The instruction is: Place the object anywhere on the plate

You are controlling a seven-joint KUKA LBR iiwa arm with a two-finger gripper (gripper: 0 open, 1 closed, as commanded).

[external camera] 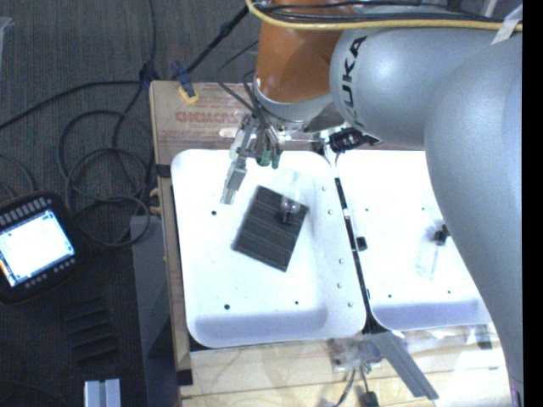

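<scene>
Dark ribbed square plate (271,228) — flat, skewed, in left bin; small clear object (291,207) resting on its upper corner.

Robot body: big smooth matte-grey rounded arm casing (441,83), taking up the upper right and right side of the frame. Black "KUKA" lettering (349,70) on the grey shell, running vertically near top centre. Glossy orange dome-shaped band (293,45) at top centre, just left of the lettering. Thin yellow cable (382,25) loops over the orange band and runs right along the grey shell, paired with a dark cable. Below the band, a short grey metal flange, then a small two-finger gripper (233,185): silver-grey slim metal parts, greenish bits at the base. Small black fitting (344,138) under the grey shell.
</scene>
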